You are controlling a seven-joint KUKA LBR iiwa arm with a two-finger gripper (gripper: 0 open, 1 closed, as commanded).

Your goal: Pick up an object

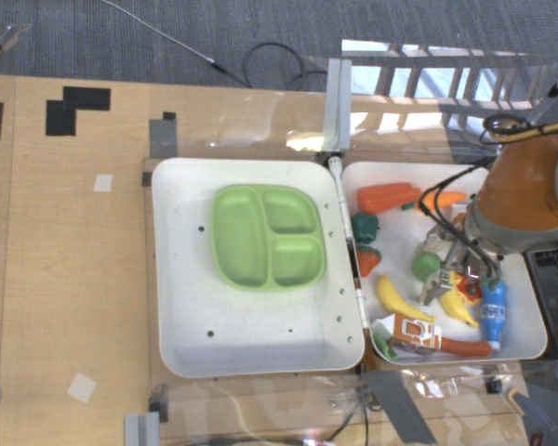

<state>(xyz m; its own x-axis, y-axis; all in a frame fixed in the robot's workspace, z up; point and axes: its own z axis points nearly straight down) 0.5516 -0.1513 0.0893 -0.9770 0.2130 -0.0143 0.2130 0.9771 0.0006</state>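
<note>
Gripper low over the toy pile in the right bin

Left to right I see the green divided plate in the left bin, then the right bin, where my gripper hangs just right of the green ball and above the banana (long axis slanting down-right); whether the gripper is open or closed, I cannot tell.

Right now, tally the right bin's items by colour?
Orange/red: 3, the carrot, a small piece and a long piece at the front.
Green: 2, the dark piece and the round piece.
Yellow: 2, the banana and another.
Blue: 1, the bottle.
Total: 8 that I can make out.
</note>
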